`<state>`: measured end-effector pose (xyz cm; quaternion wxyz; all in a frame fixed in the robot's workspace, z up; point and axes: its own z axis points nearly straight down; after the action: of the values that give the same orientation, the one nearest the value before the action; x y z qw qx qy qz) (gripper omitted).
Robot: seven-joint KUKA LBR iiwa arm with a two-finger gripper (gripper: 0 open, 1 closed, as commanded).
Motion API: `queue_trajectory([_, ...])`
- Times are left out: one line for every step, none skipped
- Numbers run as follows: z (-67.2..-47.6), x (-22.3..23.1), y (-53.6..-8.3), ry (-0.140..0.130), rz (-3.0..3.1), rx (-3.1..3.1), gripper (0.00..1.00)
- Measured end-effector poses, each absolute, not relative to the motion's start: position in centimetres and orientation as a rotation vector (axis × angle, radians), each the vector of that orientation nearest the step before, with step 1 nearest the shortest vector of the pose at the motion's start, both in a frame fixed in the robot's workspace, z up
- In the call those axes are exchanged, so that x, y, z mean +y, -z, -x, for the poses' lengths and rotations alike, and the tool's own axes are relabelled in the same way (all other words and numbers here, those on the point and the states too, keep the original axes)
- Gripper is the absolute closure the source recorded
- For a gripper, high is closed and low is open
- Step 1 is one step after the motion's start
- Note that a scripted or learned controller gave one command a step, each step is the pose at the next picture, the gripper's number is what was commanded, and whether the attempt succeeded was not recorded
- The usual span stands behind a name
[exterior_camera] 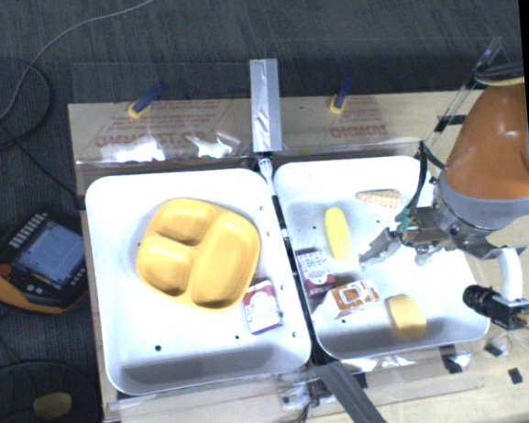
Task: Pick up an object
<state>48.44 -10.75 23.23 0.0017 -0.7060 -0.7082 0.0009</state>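
My gripper (382, 244) hangs over the right bin (459, 327), fingers spread apart with nothing between them. Just left of it lies a yellow stick-shaped piece (337, 232), smooth and upright. Below sit an orange packet (355, 297) and a yellow block (405, 316).
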Motion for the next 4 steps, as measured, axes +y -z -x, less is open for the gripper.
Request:
queue_trajectory([-50.7,-9.7,-14.6,-0.004,2.138,-2.296,0.00])
queue_trajectory([-57.5,-11.1,-9.6,0.014,2.055,-2.391,0.00])
queue_trajectory([-57.6,-11.2,-10.3,0.015,2.058,-2.392,1.00])
queue_trajectory([-63.7,-15.3,-8.9,-0.011,2.000,-2.394,1.00])
